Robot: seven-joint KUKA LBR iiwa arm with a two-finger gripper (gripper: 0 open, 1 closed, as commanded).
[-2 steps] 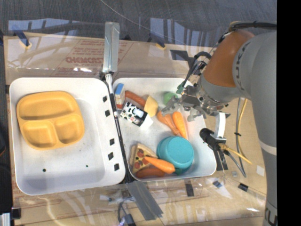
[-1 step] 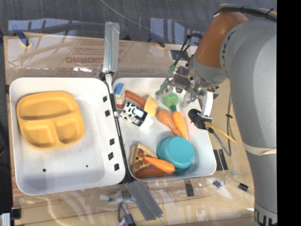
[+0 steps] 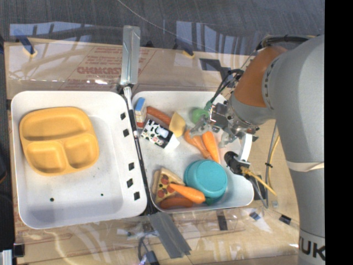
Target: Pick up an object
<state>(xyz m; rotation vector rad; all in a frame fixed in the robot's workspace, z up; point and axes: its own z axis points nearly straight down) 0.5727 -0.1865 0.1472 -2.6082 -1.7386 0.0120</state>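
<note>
My gripper (image 3: pixel 210 121) hangs over the right side of the right bin (image 3: pixel 176 99), just above a green round object (image 3: pixel 197 114) and two orange carrots (image 3: pixel 210 146). Its tips are lost among these objects. Nothing can be seen held. A teal bowl (image 3: pixel 206 180) sits at the bin's front. To the bowl's left, a third carrot (image 3: pixel 186 192) lies on a pizza slice (image 3: pixel 162 183). A red sausage (image 3: pixel 159 115), a cream-yellow piece (image 3: pixel 177 123), a black and white box (image 3: pixel 156 133) and a small blue item (image 3: pixel 139 105) lie toward the bin's left.
The left bin (image 3: pixel 71 200) holds a yellow divided plate (image 3: pixel 58 137) at its back left. A metal bar (image 3: pixel 130 54) stands at the divide between the bins. The grey arm (image 3: pixel 298 93) fills the right side.
</note>
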